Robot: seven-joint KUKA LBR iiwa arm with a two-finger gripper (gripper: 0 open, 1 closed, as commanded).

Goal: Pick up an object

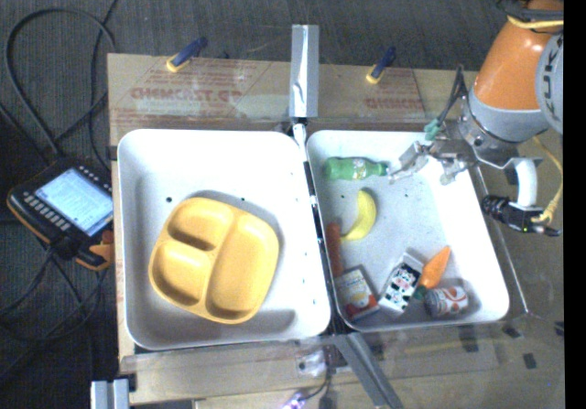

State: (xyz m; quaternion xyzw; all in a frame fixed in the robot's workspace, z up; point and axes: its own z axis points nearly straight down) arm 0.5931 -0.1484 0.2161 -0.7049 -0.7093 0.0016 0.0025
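You see the gripper (423, 158) over the right bin (476, 242), fingers apart it seems, holding nothing, just beside the green bottle (353, 167).

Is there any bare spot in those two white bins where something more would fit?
Right bin: bare floor between the banana and the carrot; its near edge is crowded with cartons and a can. Left bin: the yellow tray fills the middle, leaving its far strip bare.
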